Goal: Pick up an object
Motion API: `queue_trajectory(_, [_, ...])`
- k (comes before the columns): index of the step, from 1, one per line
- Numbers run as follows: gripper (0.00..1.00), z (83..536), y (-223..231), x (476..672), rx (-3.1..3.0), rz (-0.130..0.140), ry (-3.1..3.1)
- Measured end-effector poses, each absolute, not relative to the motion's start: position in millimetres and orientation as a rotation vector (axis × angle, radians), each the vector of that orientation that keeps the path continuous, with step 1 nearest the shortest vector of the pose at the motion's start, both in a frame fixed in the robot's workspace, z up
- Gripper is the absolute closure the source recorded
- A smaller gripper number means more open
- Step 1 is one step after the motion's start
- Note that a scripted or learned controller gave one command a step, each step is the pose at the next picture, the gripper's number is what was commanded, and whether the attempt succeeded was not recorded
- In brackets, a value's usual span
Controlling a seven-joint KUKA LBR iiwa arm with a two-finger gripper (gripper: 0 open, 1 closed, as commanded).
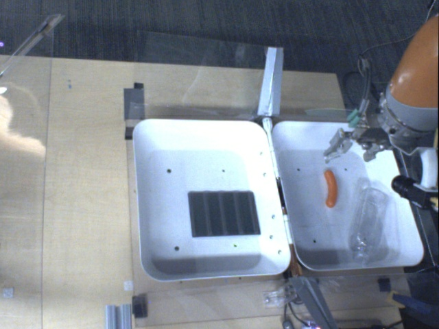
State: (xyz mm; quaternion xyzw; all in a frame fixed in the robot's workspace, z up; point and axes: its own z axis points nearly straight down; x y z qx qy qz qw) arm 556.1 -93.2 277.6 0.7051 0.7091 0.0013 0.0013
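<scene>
A small orange sausage-shaped object (330, 187) lies in the middle of the right bin (302, 142). Beside it to the right, a clear plastic bottle (367, 219) lies lengthwise. A dark ribbed rectangular pad (224, 213) rests flat in the left bin (158, 156). My gripper (353, 149) hangs over the back of the right bin, above and slightly right of the orange object. It is open, and nothing sits between its fingers (335, 147).
The arm's orange band (417, 67) and grey wrist reach in from the right edge over the right bin's far corner. A metal divider post (271, 81) stands behind the seam between the bins. Cables and a clamp (309, 303) sit at the front edge.
</scene>
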Motion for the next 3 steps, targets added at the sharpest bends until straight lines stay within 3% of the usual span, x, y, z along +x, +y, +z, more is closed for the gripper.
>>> queue_trajectory(1, [0.00,184.1,-73.7,580.4,2.166,0.003,2.274])
queue_trajectory(2, [0.00,101.9,-122.5,570.3,2.136,0.002,2.302])
queue_trajectory(3, [1.00,113.8,-121.6,572.5,2.131,0.009,2.300])
